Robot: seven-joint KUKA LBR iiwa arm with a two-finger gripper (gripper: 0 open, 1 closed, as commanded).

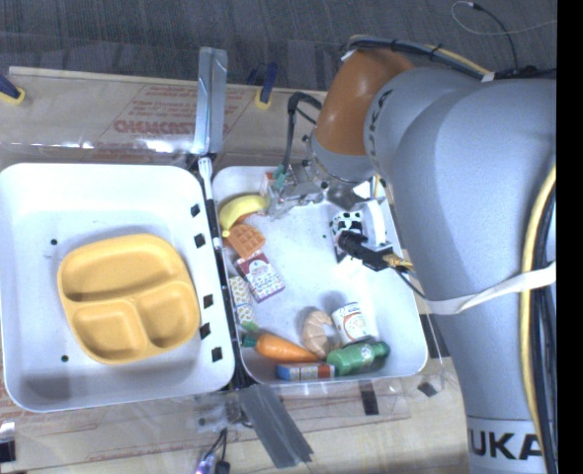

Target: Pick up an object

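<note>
My gripper [284,190] hangs low over the far left corner of the right bin [405,299], under the orange-banded wrist. Just left of it lies a yellow banana [238,208], close to the tip; I cannot tell whether they touch. A waffle-patterned orange piece [247,238] sits below the banana, then a small printed box [263,276]. Along the near wall lie a carrot [284,347], a pale bread-like item [317,331], a small can [351,320], a green bottle [357,355] and a red-and-blue marker [303,371]. Nothing is visible between the gripper's tips.
The left bin [15,265] holds a yellow divided tray [128,294]. A black-and-white item [348,227] lies under the arm in the right bin. The big grey arm [459,186] covers the bin's right side. A divider [217,265] separates the bins.
</note>
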